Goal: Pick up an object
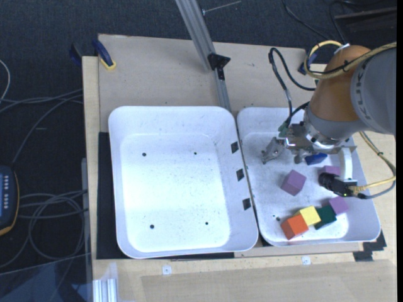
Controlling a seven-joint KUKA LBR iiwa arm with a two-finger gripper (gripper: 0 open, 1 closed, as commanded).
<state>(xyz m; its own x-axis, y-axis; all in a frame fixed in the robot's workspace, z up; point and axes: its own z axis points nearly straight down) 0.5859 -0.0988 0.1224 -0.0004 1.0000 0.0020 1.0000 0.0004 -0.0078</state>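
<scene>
My gripper [273,151] hangs over the upper left part of the right bin [252,187], on the grey arm with the orange band that comes in from the right. Nothing shows in its grasp. A purple cube [293,182] lies just below and to the right of it, apart from it. A blue piece [315,159] and a small pink-purple piece [332,170] lie partly under the wrist. Near the bin's front edge an orange block [293,226], a yellow block [309,216] and a green block [325,214] sit in a row, with a small purple block [338,204] behind them.
The left bin [116,168] stands beside the right one, with black clips [239,173] along the shared rim. A slanted metal bar [201,36] crosses the bench behind the bins. Cables trail near the arm at the upper right.
</scene>
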